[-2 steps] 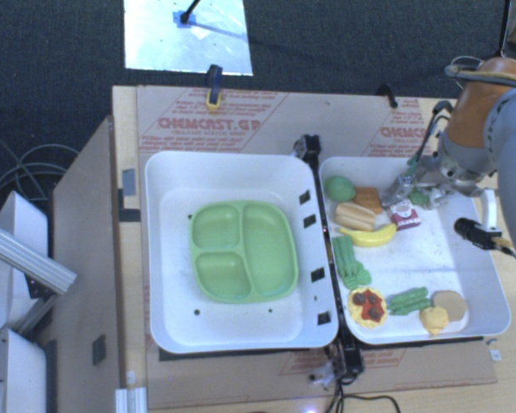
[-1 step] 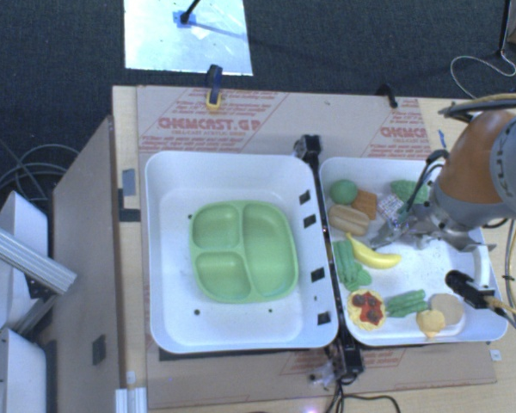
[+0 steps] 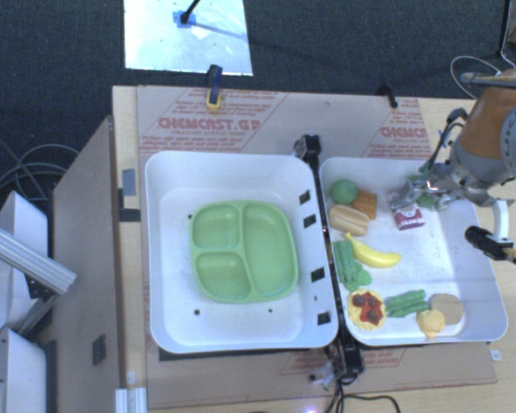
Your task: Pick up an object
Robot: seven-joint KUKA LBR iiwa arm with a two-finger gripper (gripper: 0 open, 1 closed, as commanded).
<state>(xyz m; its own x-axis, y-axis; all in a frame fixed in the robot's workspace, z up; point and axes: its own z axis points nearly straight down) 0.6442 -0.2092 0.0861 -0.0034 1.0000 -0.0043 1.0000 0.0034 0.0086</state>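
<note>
The gripper [image 3: 410,194] hangs low over the far part of the right bin [image 3: 477,269], near its far edge; whether it is open or closed I cannot tell. A small red-and-white item [image 3: 409,219] lies just on its near side, almost beneath it, and looks the likeliest pick. The orange piece [image 3: 365,205] and green ball [image 3: 344,191] sit further left, toward the bin's far-left corner. The banana [image 3: 374,255] lies mid-bin, its long axis running left to right. The left bin [image 3: 176,231] carries a green tray [image 3: 242,251].
</note>
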